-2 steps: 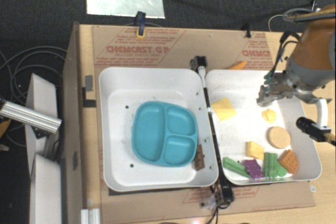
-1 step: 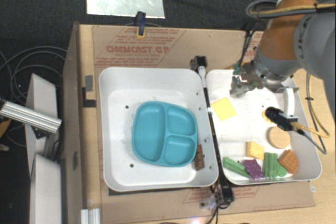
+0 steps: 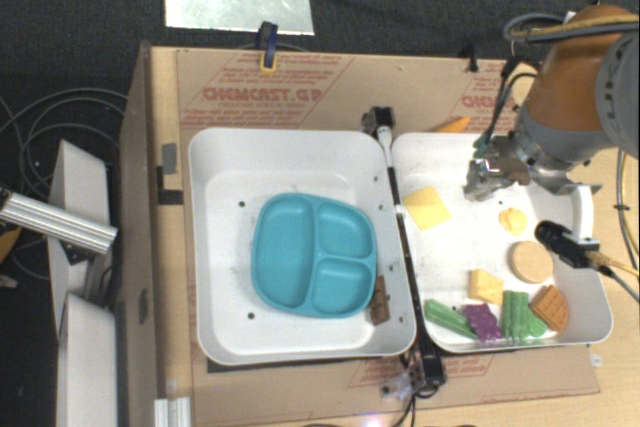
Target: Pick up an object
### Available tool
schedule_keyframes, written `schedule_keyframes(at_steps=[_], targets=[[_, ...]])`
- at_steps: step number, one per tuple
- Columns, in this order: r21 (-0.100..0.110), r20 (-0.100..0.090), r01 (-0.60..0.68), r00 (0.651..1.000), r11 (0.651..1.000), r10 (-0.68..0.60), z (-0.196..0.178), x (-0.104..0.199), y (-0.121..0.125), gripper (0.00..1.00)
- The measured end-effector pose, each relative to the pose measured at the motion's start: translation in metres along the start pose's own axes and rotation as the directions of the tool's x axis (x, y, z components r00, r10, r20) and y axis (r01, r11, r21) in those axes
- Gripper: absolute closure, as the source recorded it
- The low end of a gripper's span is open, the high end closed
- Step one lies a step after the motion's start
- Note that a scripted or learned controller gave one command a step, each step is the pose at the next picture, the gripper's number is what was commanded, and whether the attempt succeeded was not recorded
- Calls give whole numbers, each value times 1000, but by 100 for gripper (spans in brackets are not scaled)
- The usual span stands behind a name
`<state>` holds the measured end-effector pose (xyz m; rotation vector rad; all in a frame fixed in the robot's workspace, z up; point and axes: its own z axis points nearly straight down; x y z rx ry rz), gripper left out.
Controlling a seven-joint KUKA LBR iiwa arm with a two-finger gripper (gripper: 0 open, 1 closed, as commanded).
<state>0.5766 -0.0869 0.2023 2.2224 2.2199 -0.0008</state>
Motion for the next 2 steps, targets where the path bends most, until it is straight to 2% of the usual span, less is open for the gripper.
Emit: schedule_keyframes(at_steps=[1,2], targets=[[-3,1,0,1000,1000,0,-31,-61,-15,100],[0,-1,7,1000,1000,-7,15,2,-3,100]])
